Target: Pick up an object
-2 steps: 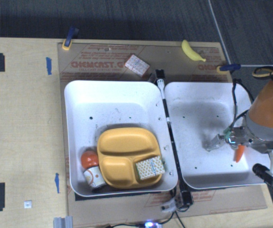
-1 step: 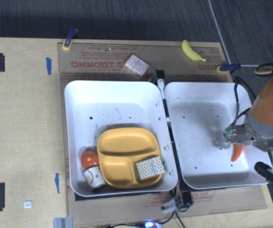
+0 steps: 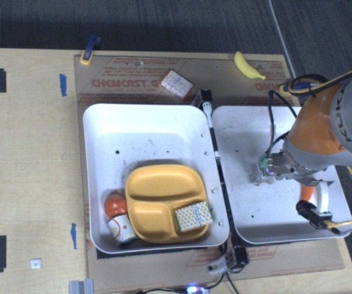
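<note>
The arm's gripper [image 3: 267, 171] hangs low in the right bin [image 3: 249, 127]; whether it has hold of anything I cannot tell; the pickable things sit in the left bin [image 3: 102, 139]: a yellow divided tray [image 3: 157, 195], a patterned packet [image 3: 193, 217] on it, a red-and-white ball [image 3: 118, 216] beside it; closing here, it would likely grasp only air, being well apart from them.

two white bins [image 3: 102, 127], one yellow tray [image 3: 157, 188]
</note>
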`<action>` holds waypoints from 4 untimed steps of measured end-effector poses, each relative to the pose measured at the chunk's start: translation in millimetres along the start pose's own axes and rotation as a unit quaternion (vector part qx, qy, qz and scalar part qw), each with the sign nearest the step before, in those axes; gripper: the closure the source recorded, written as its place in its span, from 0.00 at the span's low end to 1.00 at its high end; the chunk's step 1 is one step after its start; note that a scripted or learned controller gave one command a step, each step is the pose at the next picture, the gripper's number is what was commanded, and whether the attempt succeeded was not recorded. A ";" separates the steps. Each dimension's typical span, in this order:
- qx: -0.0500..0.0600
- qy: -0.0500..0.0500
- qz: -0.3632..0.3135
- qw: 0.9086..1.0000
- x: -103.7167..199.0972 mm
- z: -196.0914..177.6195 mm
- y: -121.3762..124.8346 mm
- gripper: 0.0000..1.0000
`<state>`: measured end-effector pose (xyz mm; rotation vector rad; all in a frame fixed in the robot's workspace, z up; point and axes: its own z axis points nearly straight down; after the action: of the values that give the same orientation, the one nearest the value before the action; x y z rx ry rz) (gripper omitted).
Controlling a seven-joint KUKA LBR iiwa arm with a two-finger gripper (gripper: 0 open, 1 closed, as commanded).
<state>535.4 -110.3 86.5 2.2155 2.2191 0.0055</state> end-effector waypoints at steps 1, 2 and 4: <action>0.000 0.000 0.000 1.000 -0.3 0.5 -0.3 0.00; 0.002 0.001 0.001 1.000 13.8 0.1 -55.1 0.00; 0.001 0.000 0.001 1.000 17.7 0.3 -54.9 0.00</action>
<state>480.5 -92.7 85.8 2.2201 2.2173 0.0035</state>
